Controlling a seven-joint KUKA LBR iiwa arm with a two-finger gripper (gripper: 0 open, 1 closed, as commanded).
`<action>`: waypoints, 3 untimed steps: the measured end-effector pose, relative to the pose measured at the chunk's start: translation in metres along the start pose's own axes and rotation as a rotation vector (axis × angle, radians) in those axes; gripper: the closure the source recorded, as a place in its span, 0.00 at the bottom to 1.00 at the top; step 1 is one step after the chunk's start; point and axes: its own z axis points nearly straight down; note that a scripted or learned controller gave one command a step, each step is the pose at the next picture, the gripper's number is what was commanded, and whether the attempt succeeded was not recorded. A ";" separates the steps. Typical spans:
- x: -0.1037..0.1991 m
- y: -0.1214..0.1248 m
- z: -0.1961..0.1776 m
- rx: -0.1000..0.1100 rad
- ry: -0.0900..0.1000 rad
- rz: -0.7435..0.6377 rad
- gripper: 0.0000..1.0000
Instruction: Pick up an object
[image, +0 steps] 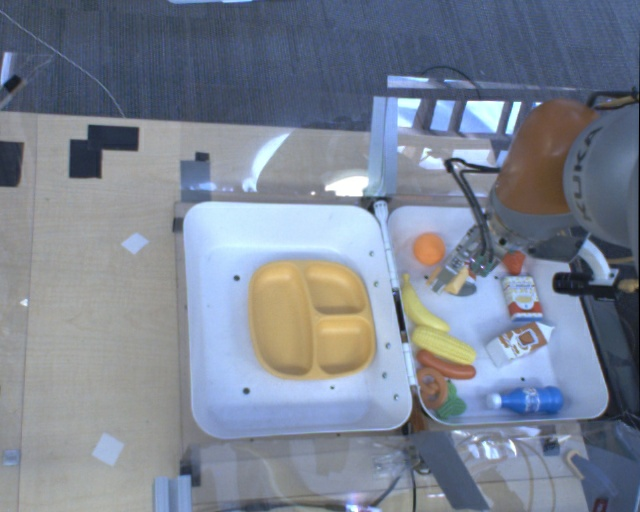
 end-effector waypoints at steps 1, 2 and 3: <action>-0.014 -0.001 0.036 -0.004 -0.005 0.174 1.00; 0.010 -0.037 -0.056 -0.007 -0.010 0.276 1.00; 0.036 -0.069 0.034 -0.007 -0.005 0.680 1.00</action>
